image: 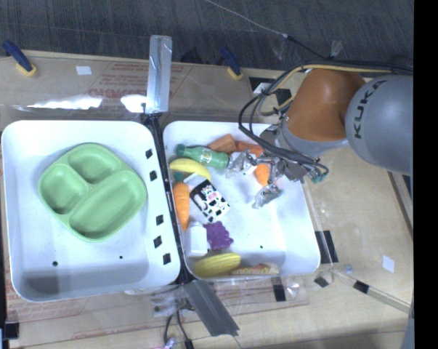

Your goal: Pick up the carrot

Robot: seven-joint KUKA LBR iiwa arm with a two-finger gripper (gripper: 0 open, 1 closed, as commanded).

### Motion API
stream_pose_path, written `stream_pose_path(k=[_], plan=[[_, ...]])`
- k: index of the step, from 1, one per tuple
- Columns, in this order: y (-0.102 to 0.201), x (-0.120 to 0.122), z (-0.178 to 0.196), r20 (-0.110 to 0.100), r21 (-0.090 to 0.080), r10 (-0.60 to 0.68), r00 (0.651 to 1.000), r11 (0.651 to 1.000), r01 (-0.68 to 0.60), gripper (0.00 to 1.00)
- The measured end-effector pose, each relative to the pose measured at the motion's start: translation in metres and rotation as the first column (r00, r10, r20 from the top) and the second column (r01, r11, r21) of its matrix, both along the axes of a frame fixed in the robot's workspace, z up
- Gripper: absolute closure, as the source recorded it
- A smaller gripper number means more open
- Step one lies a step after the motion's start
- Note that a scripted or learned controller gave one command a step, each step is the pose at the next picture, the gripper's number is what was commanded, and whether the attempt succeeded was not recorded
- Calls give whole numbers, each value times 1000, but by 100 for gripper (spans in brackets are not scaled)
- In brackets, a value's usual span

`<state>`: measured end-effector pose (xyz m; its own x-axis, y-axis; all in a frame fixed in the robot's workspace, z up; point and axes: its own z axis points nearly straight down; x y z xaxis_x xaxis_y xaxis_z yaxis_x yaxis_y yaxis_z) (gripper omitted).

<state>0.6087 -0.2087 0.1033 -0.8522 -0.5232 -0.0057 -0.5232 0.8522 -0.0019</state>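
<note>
Orange carrot [181, 202] lies at the right bin's [298, 224] left wall, below a banana [189, 167]. My gripper [266, 187] hangs to its right, well apart; its grip I cannot tell.

bins [15, 195]: 2 | green plate [93, 190]: 1 | carrot [181, 202]: 1 | green bottle [202, 155]: 1

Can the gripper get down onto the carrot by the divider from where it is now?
Probably yes. The carrot lies uncovered from above, left of the gripper. It is hemmed in, though: bin wall on one side, milk carton on the other, banana at its top end.
</note>
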Motion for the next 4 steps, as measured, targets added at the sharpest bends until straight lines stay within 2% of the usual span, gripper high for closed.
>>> stream_pose_path(k=[1,2,3,4], plan=[[1,2,11,5,-1,3,1000,1000,-3,100],[1,1,11,4,0,3,1000,1000,-3,0],[-2,-16,-11,-7,-1,-271,962,962,271,0],[-1,-34,-11,-6,-1,-731,682,682,731,0]])
